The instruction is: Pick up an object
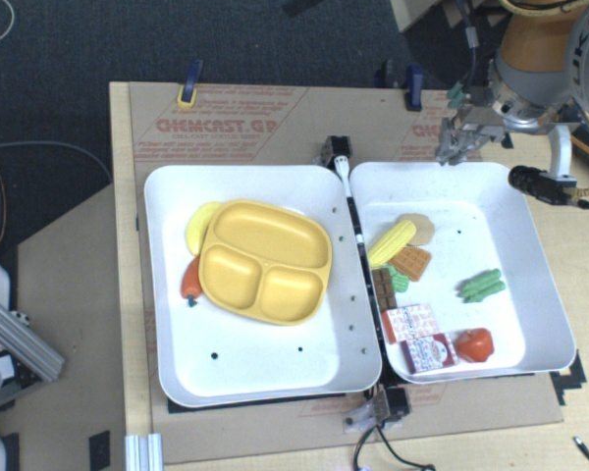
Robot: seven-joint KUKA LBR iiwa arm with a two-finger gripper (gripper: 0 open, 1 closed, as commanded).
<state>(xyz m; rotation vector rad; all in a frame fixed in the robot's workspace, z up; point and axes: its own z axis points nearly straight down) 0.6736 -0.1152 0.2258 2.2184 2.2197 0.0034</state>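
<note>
Gripper (458,151) hangs over the far rim of the right bin (540,253), just above the bench board. From where I stand its fingers are too small and dark to read, so I cannot tell whether it is open or closed. Nothing shows between the fingers.

Right bin, left side: an ear of toy corn (391,241) lies at a slant, its far end against a tan round piece (421,228). Just near of the corn sits a small orange waffle-like square (410,262), touching a bit of green (401,283) below it. A dark brown bar (381,288) runs along the left wall. At the near edge lies a red-and-white carton (418,337), flat, with a red tomato (474,344) just beside it on the right. A green bean pod (481,286) lies alone toward the right, well apart from the corn.

Left bin (167,292): a yellow divided tray (265,260) with three compartments takes up the middle. A yellow banana-like piece (200,225) pokes out from its far-left edge, and a red-orange pepper (191,281) lies against its left side.

Blue-and-yellow clamp (188,83) grips the board's far-left edge.
</note>
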